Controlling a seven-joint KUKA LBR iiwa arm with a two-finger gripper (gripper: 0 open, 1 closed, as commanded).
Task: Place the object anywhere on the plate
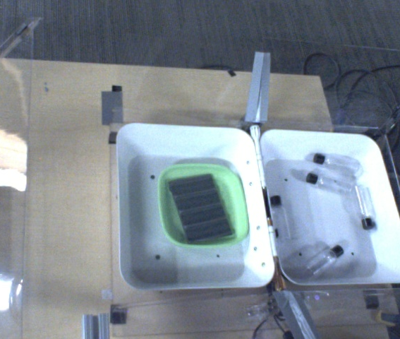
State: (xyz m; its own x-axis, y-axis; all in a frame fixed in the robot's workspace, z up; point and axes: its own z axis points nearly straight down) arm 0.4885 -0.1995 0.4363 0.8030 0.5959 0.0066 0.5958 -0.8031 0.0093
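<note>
A green square plate point(236, 189) sits in the left white bin point(132, 210). A dark grey ribbed block point(200, 207) lies on the plate, tilted a little. In the right white bin point(390, 253) lie several clear plastic vials with black caps: one pair at the back point(335, 167), one along the right side point(364, 207), one at the front point(323, 257).
A grey metal post point(259, 87) stands upright behind the seam between the two bins. Small black fixtures point(113, 106) sit on the wooden bench at the back left. Cables point(358, 76) run across the floor at the back right.
</note>
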